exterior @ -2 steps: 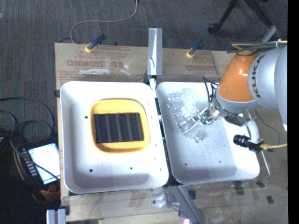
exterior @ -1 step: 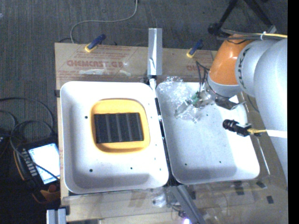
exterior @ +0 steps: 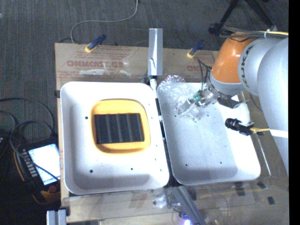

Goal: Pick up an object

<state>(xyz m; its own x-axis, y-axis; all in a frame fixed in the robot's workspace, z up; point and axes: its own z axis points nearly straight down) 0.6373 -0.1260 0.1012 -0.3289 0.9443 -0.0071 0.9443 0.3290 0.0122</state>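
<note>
Overhead, camera view: arm reaches from right – gripper (exterior: 202, 97) low over far part of right bin (exterior: 220, 168), at crumpled clear plastic wrap (exterior: 180, 97); claw spread – cannot tell, nor whether it touches wrap. Left bin (exterior: 75, 172) bears yellow-framed dark ribbed block (exterior: 120, 126), well apart.

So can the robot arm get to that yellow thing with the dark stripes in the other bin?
Probably yes. The yellow tray lies in the open in the left bin, nothing on it. The arm is over the right bin and must cross the rims.
</note>
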